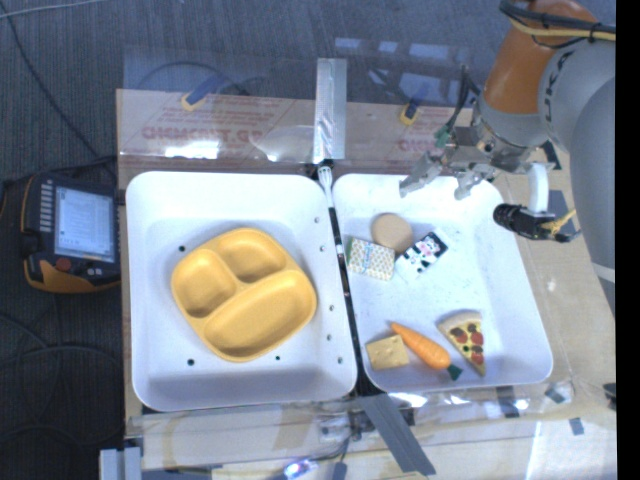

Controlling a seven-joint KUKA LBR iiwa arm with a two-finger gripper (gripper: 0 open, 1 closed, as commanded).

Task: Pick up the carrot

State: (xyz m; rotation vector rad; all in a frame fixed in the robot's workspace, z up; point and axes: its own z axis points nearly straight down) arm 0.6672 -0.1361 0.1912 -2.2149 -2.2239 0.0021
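On the counter, the left bin [140, 298] holds a yellow divided plate [243, 293]. The right bin [520, 298] carries a patterned square block [371, 259], a tan round piece [392, 231] and a black-and-white toy [423, 252] toward its far side. Near its front edge lie a cheese wedge [387, 352], the carrot [421, 346] just right of it, and a pizza slice [465, 338]. The end effector [438, 178] hovers over the bin's far rim, fingers spread and grasping nothing, well apart from the carrot.

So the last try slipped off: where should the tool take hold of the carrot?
Probably mid-body on the carrot, from straight above, fingers closing across its width. It lies flat and slanted, with the cheese wedge at its upper-left end and the pizza slice close on the right, so the middle is freest.
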